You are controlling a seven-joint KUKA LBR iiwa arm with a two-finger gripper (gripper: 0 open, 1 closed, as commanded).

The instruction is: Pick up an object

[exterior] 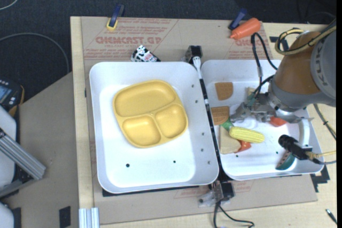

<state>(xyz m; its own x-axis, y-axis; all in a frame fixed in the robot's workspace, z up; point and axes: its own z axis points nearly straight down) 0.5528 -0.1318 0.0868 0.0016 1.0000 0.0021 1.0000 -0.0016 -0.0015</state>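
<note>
The right bin (238, 69) holds several toy foods. A yellow corn cob (247, 135) with a green end lies near the bin's middle. One brown toast square (224, 91) lies further back, and another (219, 114) sits by the left wall. A small red pepper (243, 146) rests beside a tan slice (228, 145). My gripper (247, 110) hangs low over the bin, just above and behind the corn cob, under the grey and orange wrist (299, 75). Nothing is visibly held.
The left bin (107, 131) carries a yellow divided plate (149, 113). A red piece (278, 122) and a teal item (286, 163) lie at the right bin's near right. Clamps (246, 28) and a black-and-white object (143, 54) sit on the board behind the bins.
</note>
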